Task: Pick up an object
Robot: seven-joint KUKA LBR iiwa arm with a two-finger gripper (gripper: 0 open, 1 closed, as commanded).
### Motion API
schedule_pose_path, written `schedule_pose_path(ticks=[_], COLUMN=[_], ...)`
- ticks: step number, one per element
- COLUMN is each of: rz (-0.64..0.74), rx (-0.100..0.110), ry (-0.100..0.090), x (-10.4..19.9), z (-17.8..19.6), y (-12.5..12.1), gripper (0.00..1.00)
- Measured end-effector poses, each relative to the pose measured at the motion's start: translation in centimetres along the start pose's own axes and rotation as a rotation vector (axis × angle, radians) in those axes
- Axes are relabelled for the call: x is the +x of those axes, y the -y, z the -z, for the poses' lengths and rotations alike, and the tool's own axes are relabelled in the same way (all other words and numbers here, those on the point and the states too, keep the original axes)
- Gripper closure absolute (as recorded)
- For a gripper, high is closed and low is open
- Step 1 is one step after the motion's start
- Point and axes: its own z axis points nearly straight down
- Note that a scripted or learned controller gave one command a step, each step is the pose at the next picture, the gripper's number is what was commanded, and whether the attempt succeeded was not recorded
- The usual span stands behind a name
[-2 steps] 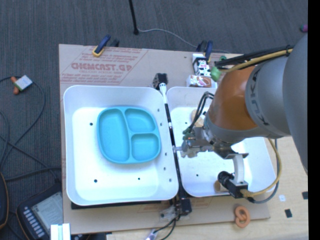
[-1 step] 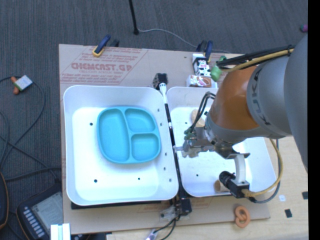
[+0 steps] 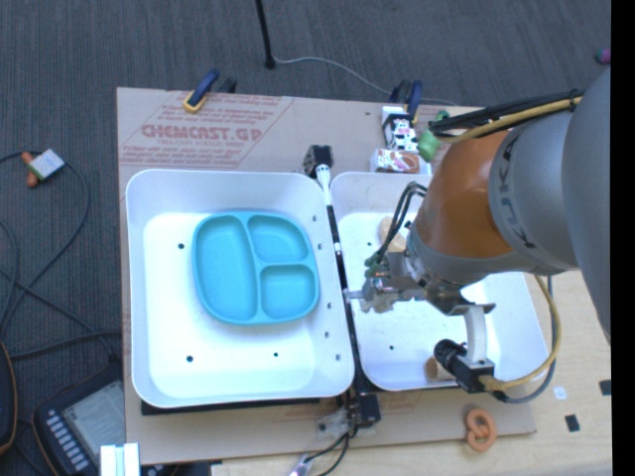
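Two white bins side by side on a brown bench. In the left bin: a light blue plate with three compartments, flat, near the middle, slightly toward the far side. Over the right bin: arm reaching in from the right, orange band above the wrist, covering most of the bin's middle. Gripper low over the right bin near its left wall; cannot tell whether open or closed, nor whether anything is held. Small tan object at the right bin's near edge, just beside a black part of the wrist. Orange ring on the bench, outside the right bin's near side. Blue clamps at the bench's far edge.
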Motion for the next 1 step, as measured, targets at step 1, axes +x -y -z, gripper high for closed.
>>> schedule_pose_path(ticks=[1], rz=[0.0], rx=[0.0], ry=[0.0], x=[0.03], z=[0.0], y=[0.0], gripper=[1.0])
